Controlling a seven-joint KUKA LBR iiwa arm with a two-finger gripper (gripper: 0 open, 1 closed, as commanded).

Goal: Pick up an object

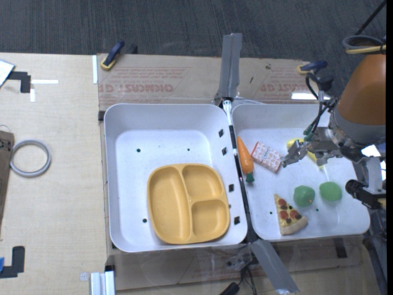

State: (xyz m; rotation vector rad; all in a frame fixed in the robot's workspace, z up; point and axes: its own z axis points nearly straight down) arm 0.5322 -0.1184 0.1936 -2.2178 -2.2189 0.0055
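My gripper (309, 150) hangs low over the back right part of the right bin (270, 226), under the orange wrist band. A yellow object (296, 144) pokes out from beneath it, mostly hidden by the gripper. To its left lie a pink and white box (266, 156) and an orange carrot (245, 156) against the bin's left wall. Two green round pieces (304, 195) (331, 192) rest in front of the gripper. A pizza slice (288, 215) lies near the bin's front edge.
The left bin (123, 140) holds a yellow divided plate (188, 201). A roll of tape (27, 158) lies on the bench at far left. Blue clamps (112, 54) (314, 67) sit on the cardboard behind the bins.
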